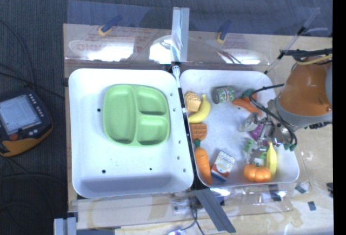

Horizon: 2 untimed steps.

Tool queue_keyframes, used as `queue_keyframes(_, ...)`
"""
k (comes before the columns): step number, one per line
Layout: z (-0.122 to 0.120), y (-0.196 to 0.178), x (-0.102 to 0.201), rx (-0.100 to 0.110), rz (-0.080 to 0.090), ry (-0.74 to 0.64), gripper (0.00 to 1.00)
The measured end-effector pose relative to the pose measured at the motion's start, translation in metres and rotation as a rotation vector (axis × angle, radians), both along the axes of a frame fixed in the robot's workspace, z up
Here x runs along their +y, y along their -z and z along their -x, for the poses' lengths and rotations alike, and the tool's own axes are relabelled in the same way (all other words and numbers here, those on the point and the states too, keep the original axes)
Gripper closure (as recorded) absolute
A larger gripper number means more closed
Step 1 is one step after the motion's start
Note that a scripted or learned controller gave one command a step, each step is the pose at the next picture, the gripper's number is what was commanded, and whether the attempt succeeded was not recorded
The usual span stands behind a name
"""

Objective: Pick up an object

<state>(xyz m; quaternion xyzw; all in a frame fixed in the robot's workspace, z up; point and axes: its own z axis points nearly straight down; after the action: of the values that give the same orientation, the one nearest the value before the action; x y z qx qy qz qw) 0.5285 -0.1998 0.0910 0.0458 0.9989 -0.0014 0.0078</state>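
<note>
A pendant lies on the dark floor at far left. The left bin holds a green tray with three compartments, lying flat near its middle. In the right bin, along the left wall from top to bottom, sit a bun, a banana touching it, a waffle and a carrot. Beside the carrot lies a small carton. A can lies on its side near the top wall, with a second carrot just to its right. At the bin's right end, the gripper is down among a purple item and a green one; whether it is open or grasps anything cannot be told. Below it lie an orange and a second banana, touching. The arm enters from the right.
</note>
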Motion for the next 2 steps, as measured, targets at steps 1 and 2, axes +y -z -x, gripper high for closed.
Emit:
queue_keyframes(1,0.030,-0.005,0.001,-0.031,0.006,0.071,0.00)
queue_keyframes(2,-0.063,0.000,0.024,-0.003,-0.002,0.157,0.00)
